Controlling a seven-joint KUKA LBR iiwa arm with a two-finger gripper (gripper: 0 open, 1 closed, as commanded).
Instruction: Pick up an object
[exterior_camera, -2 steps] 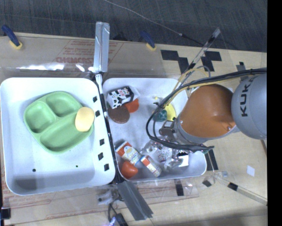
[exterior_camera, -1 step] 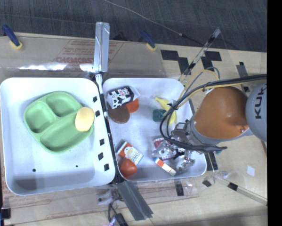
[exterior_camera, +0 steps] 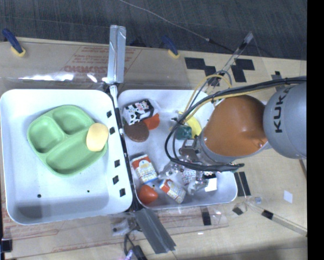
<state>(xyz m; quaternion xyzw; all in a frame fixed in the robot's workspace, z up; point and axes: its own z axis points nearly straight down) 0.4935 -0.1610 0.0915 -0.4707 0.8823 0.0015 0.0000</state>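
My claw [exterior_camera: 191, 179] hangs low over the right bin [exterior_camera: 167, 99]'s clutter; whether it is spread or pinching, I cannot tell. Just left of it lies a small carton [exterior_camera: 144, 169], my likeliest pick: light, stiff-sided, probably slick, best gripped across its narrow flat faces.

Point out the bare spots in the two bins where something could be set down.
Left bin: bare floor along its near edge, below the green divided plate, which carries a yellow object on its right rim. Right bin: crowded; only a small bare patch in the middle, between the brown round item and the end effector.
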